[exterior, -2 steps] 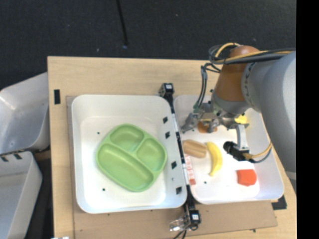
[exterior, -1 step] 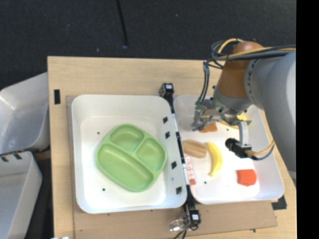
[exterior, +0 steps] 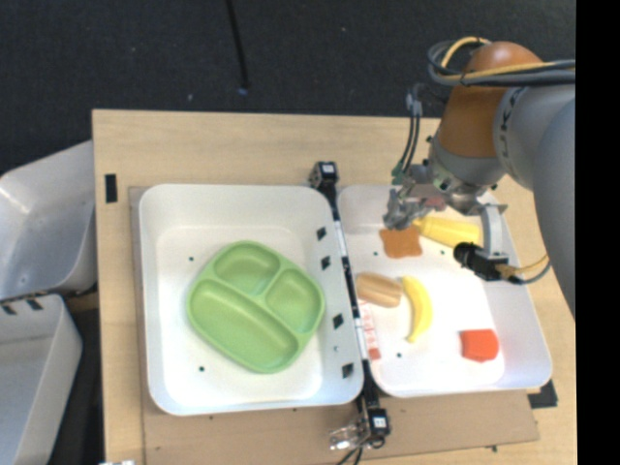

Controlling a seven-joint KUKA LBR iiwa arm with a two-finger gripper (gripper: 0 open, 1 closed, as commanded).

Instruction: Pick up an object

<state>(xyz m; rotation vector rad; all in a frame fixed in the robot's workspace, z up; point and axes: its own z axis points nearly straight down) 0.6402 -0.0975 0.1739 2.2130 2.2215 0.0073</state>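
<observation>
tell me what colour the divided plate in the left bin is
Light green: the sectioned plastic plate shows best in the camera view, lying in the left white bin.

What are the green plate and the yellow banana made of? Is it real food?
The green divided plate looks like matte moulded plastic: one even colour, soft rounded compartments. The small yellow banana seems a plastic toy, too smooth and evenly yellow for real fruit, though the view can't settle it.

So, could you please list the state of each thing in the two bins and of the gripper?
Green divided plate: lying flat in the left bin, nothing on it.
Orange-brown piece: in the right bin, directly under the gripper.
Yellow block: lying beside the gripper.
Hot dog bun: lying flat.
Banana: lying flat, next to the bun.
Red block: lying alone.
</observation>
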